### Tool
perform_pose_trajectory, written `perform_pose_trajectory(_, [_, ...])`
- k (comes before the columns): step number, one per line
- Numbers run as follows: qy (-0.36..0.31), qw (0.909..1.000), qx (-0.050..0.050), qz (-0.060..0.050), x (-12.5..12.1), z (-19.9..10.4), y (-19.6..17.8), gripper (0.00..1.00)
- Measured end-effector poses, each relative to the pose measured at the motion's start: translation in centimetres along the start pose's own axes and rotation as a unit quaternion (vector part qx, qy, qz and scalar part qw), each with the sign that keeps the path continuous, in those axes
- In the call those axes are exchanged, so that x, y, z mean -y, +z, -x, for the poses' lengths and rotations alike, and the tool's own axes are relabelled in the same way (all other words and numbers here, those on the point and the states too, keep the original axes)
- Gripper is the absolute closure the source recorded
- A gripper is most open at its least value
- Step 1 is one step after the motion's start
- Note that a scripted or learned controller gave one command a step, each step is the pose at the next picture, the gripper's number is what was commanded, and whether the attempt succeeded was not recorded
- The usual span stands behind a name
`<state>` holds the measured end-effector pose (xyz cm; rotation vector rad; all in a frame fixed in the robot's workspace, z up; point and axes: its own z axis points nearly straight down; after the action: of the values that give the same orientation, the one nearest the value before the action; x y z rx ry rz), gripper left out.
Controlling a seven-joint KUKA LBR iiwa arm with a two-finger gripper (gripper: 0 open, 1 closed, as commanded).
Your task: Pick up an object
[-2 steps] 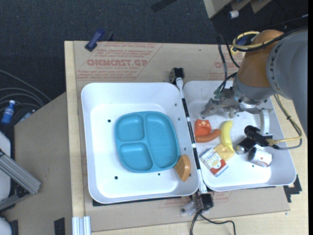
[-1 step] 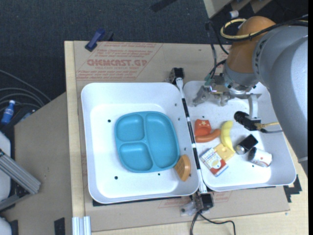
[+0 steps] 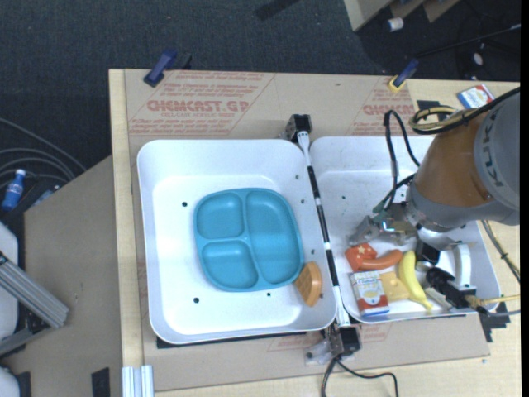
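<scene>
My two-finger gripper [image 3: 374,228] hangs low in the right white bin [image 3: 351,160], metal tips pointing toward the divider. How far it is parted I cannot tell; the wrist covers the base. Nothing visibly between the tips.

Just below the tips: an orange-red curved toy piece [image 3: 369,258], close to touching, contact unclear. Beside that, further toward my arm, a yellow plastic banana [image 3: 414,279] lying lengthwise down the bin. Below the orange piece, a small white-and-red carton [image 3: 369,293] flat against the bin's near wall.

My grey arm with its orange band [image 3: 450,172] enters from the right, above the bin's far side.

Across the divider, the left white bin [image 3: 161,246] holds a blue sectioned plastic plate [image 3: 246,238], four compartments, flat. A tan bread-like toy [image 3: 310,284] sits touching the plate's lower corner, on the side nearest my tool.

Both bins rest on a brown cardboard-topped bench [image 3: 198,106], red print on it. A blue clip [image 3: 159,69] sits at its far left corner. Dark carpet [image 3: 83,23] beyond; cables at left.
</scene>
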<state>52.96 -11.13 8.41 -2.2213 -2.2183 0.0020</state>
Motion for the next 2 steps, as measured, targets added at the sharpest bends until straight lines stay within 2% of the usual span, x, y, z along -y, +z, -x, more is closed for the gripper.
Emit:
perform_pose_trajectory(1, [0.000, 1.0000, 0.000, 0.002, -0.1, -0.1, -1.0, 1.00])
perform_pose_trajectory(2, [-0.001, 1.0000, 0.000, 0.002, -8.2, -2.9, -10.2, 1.00])
